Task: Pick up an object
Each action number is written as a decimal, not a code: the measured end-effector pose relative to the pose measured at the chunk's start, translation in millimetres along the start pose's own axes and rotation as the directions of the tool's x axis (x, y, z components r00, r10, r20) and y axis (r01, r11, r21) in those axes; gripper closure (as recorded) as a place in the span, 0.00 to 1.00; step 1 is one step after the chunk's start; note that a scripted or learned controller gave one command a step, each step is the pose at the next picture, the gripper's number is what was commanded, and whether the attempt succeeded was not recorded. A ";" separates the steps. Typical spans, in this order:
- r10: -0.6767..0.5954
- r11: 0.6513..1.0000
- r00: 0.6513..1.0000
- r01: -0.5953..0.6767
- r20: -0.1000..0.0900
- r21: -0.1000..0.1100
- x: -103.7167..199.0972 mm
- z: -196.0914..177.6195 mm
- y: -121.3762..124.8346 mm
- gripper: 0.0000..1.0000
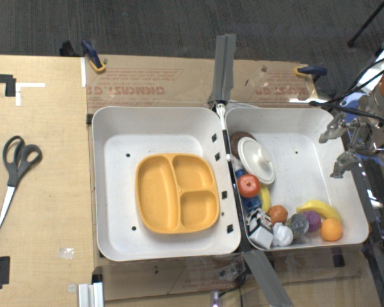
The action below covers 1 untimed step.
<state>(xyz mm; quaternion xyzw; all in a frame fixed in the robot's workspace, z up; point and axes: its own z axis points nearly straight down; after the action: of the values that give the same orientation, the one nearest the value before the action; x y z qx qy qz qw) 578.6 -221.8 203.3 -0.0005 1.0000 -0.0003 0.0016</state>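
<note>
Camera view. Two shallow white bins sit side by side on the bench. The left bin [109,171] contains one item: a yellow divided plate [177,192] with three compartments, lying flat near the bin centre.

The right bin [307,126] holds the candidate objects, clustered from the 9 o'clock wall round to the 5 o'clock corner. A white lid [255,160] lies against the wall at 9 o'clock, partly covering a brown item. Below it sits a red apple [248,185], with a blue piece touching it. Along the 6 o'clock edge lie a black-and-white carton [261,230], a small orange-brown fruit [278,213], a grey round item [299,223], a purple item [313,220], a banana [317,208] and an orange [331,229], most of them touching a neighbour.

The gripper [343,147] hangs at the 3 o'clock rim of the right bin, above bare floor. Both fingers [340,166] point downward with a visible gap between them, and nothing is held. No object has been selected yet; the pick is at the approach stage.

Outside the bins, scissors [16,165] lie on the bench at 9 o'clock.

Fault risks, judged from this layout:
- Crowding. A descent into the 6 o'clock cluster may land a finger on a neighbouring item, preventing closure on one object.
- Rounded fruit may roll out of the closing fingers.
- The lid lies flat and offers little edge to grip.
- Items against the walls leave little finger clearance.
</note>
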 end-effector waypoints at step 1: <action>-0.013 1.000 1.000 0.013 0.001 0.000 0.1 110.2 57.2 0.00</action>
<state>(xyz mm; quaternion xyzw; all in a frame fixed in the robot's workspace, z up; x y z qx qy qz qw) 578.8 -164.6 93.0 -0.0072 1.0000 -0.0005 0.0022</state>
